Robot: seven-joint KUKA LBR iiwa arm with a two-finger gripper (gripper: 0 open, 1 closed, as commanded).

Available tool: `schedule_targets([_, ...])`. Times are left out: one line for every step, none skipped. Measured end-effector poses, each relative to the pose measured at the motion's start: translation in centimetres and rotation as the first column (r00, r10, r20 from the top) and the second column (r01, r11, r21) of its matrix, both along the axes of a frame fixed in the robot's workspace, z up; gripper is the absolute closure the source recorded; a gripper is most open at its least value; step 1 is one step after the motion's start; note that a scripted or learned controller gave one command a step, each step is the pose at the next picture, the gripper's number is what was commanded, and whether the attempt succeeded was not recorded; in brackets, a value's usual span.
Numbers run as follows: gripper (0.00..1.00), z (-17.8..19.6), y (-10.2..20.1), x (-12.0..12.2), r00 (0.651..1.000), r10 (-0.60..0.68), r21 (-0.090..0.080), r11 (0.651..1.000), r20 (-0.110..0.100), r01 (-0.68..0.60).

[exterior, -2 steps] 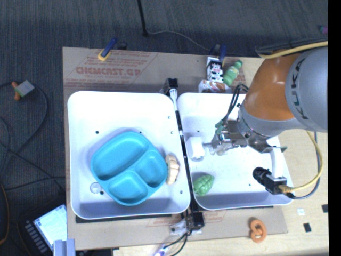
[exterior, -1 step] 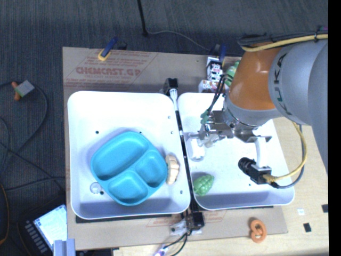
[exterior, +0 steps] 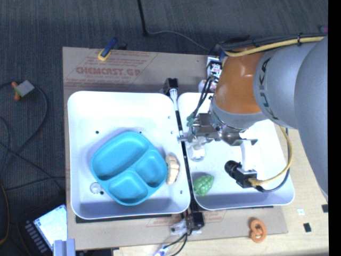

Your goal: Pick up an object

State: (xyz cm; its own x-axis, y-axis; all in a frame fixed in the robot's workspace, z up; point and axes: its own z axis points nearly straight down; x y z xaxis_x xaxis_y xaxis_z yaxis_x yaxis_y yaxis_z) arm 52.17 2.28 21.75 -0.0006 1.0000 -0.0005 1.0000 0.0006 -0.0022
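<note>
My gripper point(exterior: 196, 147) hangs over the left side of the right bin point(exterior: 277, 196), close to the divider between the two bins. A green lumpy object point(exterior: 203, 184) lies in the right bin's front left corner, just below the gripper. In the left bin point(exterior: 85, 105), a blue divided tray point(exterior: 129, 166) lies tilted. A beige curved object point(exterior: 172, 168) rests against the tray's right edge, near the divider. A small clear object point(exterior: 96, 187) sits at the tray's front left. I see nothing held in the gripper.
The arm's grey body and orange band point(exterior: 242, 87) cover much of the right bin. A black part with a yellow cable point(exterior: 238, 173) hangs beside the gripper. An orange ring point(exterior: 258, 229) lies on the bench in front of the right bin.
</note>
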Motion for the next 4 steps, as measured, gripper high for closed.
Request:
schedule_targets([1.0, 0.3, 0.5, -3.7, 1.0, -0.001, -0.001, 1.0, 0.001, 0.001])
schedule_targets([1.0, -3.4, 0.3, -3.9, 1.0, 0.0, 0.0, 1.0, -0.002, 0.0])
schedule_targets([1.0, -3.4, -6.5, -3.9, 1.0, -0.002, -0.001, 1.0, 0.0, 0.002])
schedule_targets([1.0, -3.4, -6.7, -3.0, 1.0, -0.001, 0.0, 1.0, 0.0, 0.001])
